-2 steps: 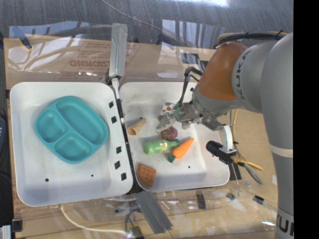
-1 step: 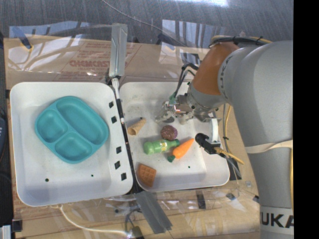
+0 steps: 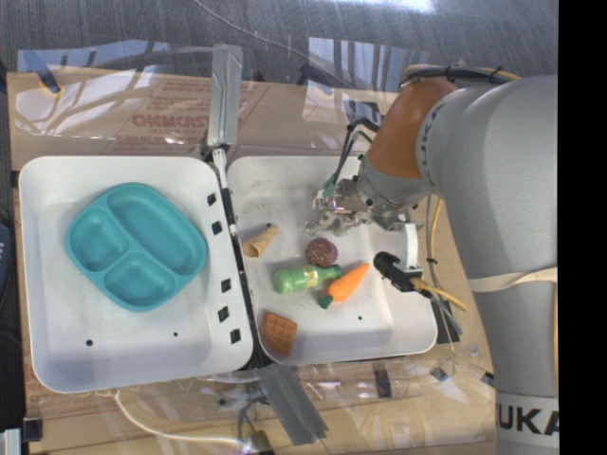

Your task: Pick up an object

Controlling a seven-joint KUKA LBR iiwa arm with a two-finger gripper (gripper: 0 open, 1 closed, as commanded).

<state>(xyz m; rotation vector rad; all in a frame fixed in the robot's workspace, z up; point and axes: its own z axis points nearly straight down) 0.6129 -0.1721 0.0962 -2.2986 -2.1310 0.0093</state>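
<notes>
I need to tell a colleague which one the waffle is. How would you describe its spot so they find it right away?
Start at the right-hand white bin, the one the grey arm reaches into, and go to its near left corner, beside the divider between the bins. The waffle lies there alone, nearer the camera than the green bottle and the carrot. It is the only flat, square, tan piece with a grid pattern.

Overhead slant on bins (image 3: 38, 254) (fixed)
</notes>
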